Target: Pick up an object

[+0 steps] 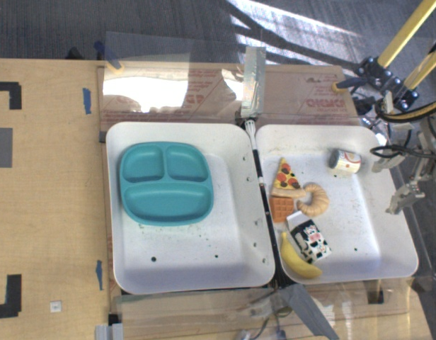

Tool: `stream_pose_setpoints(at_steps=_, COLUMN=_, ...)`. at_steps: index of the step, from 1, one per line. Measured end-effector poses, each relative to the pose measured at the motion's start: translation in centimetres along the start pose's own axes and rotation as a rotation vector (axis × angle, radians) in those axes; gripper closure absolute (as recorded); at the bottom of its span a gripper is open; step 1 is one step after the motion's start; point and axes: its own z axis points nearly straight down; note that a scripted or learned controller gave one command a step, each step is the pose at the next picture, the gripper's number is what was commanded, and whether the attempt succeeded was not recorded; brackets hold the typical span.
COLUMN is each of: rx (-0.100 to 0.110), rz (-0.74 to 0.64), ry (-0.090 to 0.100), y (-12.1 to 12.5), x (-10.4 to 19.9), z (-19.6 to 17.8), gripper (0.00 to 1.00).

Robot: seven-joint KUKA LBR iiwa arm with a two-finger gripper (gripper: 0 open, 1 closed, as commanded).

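Nearest, a yellow banana (298, 261) lies along the near rim of the right bin (363, 222), at its near-left corner. A small black-and-white carton (308, 239) rests against it on the far side. Beyond that, a square waffle (280, 208) and a pizza slice (286, 176) sit close to the bin's left wall, with a croissant (316, 198) touching the waffle's right side. These five form one tight cluster down the left part of the bin, with little room between them.

A small white tub (345, 160) lies alone near the far rim, well apart from the cluster and with bare floor on every side. The right half of this bin is open floor.

In the left bin (232, 253), a teal divided plate (165, 183) takes the far-left area; its near and right parts are bare.

The gripper (405, 193) hangs at the right bin's right rim, touching no object, well apart from the tub. Whether it is spread or closed cannot be told from this angle.
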Motion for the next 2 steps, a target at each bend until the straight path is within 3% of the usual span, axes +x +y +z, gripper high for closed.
stream_pose_setpoints(at_steps=1, rx=-0.003, rz=0.241, ry=0.006, y=5.5, x=-2.3, z=6.2, gripper=0.0)
stream_pose_setpoints(at_steps=2, rx=-0.001, rz=0.48, ry=-0.004, y=10.5, x=-3.6, z=14.6, gripper=0.0)
